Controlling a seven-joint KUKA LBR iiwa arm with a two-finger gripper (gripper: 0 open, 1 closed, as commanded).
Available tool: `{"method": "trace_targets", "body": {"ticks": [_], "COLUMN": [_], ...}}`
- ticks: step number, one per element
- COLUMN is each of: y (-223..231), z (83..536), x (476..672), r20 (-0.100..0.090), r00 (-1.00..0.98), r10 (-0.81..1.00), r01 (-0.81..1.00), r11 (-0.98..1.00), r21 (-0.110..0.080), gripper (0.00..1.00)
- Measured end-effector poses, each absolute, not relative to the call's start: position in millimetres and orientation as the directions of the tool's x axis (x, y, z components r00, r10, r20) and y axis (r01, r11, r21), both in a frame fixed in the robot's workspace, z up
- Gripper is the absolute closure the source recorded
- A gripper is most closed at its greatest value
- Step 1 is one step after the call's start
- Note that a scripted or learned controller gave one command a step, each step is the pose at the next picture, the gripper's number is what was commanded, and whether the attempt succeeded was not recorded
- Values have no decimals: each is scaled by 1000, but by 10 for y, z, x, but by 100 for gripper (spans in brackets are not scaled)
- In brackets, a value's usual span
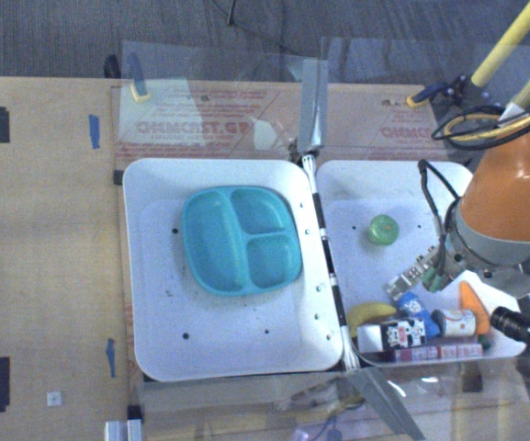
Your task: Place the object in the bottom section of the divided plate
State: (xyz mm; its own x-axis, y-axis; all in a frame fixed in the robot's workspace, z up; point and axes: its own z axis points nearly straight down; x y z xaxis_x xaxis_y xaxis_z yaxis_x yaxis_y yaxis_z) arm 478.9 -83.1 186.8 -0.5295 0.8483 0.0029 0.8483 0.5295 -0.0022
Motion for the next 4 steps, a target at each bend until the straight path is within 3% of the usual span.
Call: {"method": "trace_targets", "body": {"ticks": [1,2,3,4], "y": [968,1450,2207,1787], "z": [1813,899,948,918], "x": [4781,4807,5396,4826], "r20": [0,0,11,-3], "r00": [-419,-457,-635,-702], "r10": [908,890,773,712], "r01": [908,890,773,712], "r11": [419,457,635,702], "r21": [-2,5,-13,14], "gripper": [100,100,100,100]}}
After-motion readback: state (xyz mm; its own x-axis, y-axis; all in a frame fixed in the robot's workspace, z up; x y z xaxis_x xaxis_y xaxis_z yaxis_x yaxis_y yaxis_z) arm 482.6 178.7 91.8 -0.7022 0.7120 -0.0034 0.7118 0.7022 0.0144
